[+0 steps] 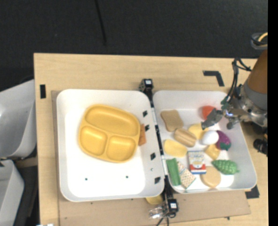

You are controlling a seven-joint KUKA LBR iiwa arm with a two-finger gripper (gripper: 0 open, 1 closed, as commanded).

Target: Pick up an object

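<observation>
The right bin (pixel 237 182) holds several toy foods: a red piece (pixel 206 111), a brown slice (pixel 171 120), a bread roll (pixel 185 136), a white egg (pixel 209 137), a purple eggplant (pixel 224 140), a small carton (pixel 197 161) and a bumpy green vegetable (pixel 225 166). My gripper (pixel 220 120) hangs over the bin's upper right part, between the red piece and the egg. It is open, its dark fingers (pixel 210 121) spread apart with nothing held between them.
The left bin (pixel 73 182) holds a yellow compartment plate (pixel 108 133), with a small orange piece (pixel 142 135) at the plate's right edge. Black clips (pixel 146 84) mark the divider between the bins. A green stick (pixel 172 170) and a cracker (pixel 186 177) lie near the right bin's front.
</observation>
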